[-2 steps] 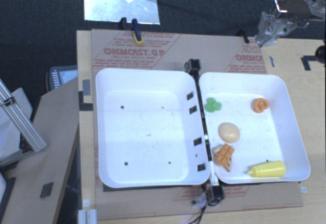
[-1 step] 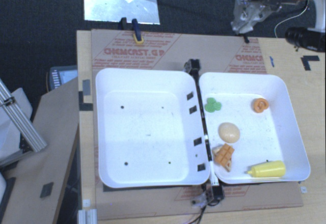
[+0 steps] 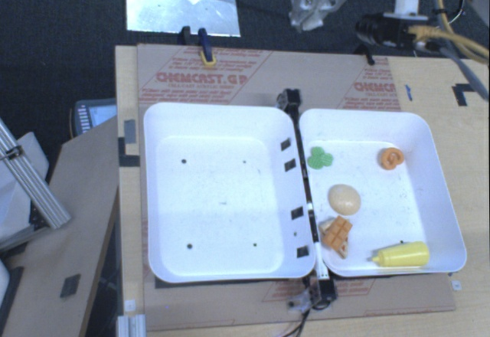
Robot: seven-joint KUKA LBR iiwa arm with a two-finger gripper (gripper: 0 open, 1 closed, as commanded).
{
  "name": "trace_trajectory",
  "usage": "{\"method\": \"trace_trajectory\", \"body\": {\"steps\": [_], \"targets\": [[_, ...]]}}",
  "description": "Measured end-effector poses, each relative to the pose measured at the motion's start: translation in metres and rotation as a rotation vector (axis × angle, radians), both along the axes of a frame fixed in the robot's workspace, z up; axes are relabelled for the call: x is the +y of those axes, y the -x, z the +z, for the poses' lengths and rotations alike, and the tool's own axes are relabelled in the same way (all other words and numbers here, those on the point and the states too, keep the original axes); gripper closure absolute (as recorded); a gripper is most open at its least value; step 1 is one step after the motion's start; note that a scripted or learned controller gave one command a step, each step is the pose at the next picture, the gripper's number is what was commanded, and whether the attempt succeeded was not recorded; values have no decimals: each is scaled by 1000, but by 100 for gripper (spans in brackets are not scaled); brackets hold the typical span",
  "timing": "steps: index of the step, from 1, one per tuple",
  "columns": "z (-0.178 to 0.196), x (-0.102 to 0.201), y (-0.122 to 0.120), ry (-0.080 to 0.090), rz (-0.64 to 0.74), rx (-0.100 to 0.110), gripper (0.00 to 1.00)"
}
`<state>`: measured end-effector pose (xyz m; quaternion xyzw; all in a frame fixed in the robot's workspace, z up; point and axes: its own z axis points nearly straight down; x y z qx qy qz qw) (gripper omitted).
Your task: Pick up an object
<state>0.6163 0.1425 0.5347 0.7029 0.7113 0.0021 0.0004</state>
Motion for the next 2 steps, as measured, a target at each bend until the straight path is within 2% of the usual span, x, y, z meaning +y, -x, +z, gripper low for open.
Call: {"method": "trace_trajectory", "body": {"steps": [1,2], "targets": [[2,76,-49,-1,-3,-4,100],[1,92,-52,1,-6,1,100]]}}
